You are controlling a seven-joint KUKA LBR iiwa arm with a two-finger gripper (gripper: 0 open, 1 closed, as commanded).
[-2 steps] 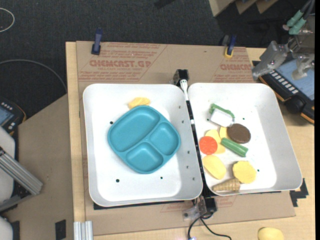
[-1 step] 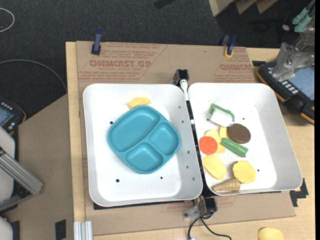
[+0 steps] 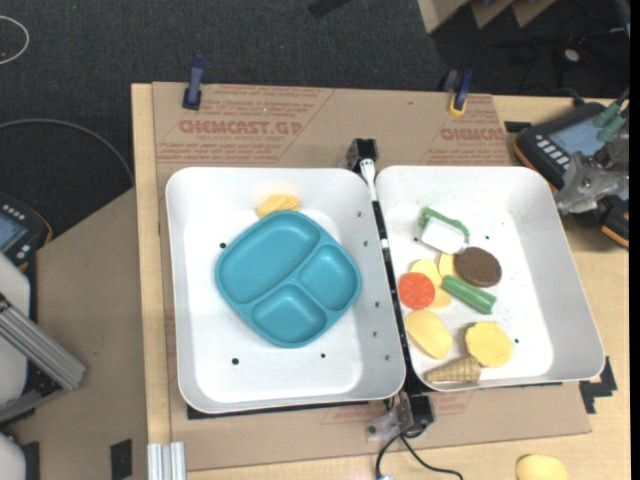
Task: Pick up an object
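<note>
Resting on a cardboard-covered bench [image 3: 250,128] over dark carpet [image 3: 90,28], two white bins [image 3: 195,198] sit side by side.

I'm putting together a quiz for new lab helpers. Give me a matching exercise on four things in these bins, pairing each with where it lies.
Things:
1. blue divided plate
2. brown disc
3. ice-cream cone
4. orange-red slice

Places:
A. right bin, at its near rim
B. left bin, in the middle
C. right bin, close to the divider between the bins
D. right bin, just above the green stick

Pairs: 1-B, 2-D, 3-A, 4-C
</note>
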